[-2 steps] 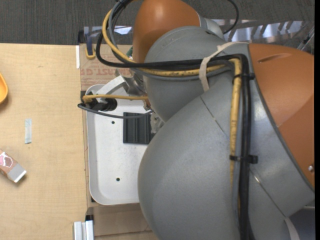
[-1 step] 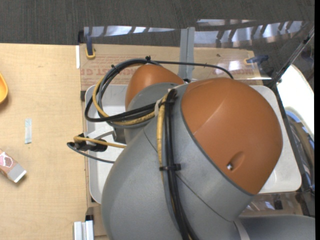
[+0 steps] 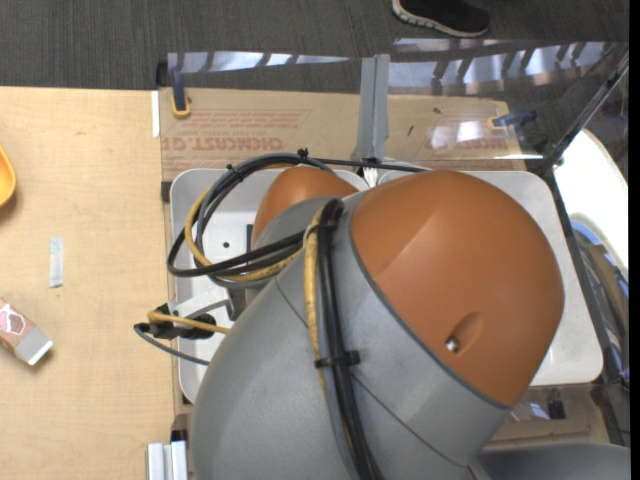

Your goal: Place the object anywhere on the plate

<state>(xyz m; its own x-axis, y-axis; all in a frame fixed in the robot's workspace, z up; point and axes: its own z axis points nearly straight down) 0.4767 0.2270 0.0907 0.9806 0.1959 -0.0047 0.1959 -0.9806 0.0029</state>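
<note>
A pale wooden bench point(image 3: 90, 268) lies at the left, with a small wrapped item point(image 3: 22, 334) near its edge. Black and yellow cables point(image 3: 215, 258) loop over the left white bin point(image 3: 185, 203). The bulky grey arm point(image 3: 400, 348), capped in smooth orange, covers both bins, hiding gripper, plate and object.

Bright, even overhead light; frame sharp overall, no motion blur.
Glare streaks on the clear panel point(image 3: 300, 63) at 12 o'clock and its strut at 1–2 o'clock. Orange arm shell point(image 3: 455, 268) shows a soft sheen, slightly soft from closeness. White bin point(image 3: 185, 203) near clipping at 9 o'clock; weak shadows under cables point(image 3: 215, 238). Dark floor point(image 3: 200, 8) up top.
</note>
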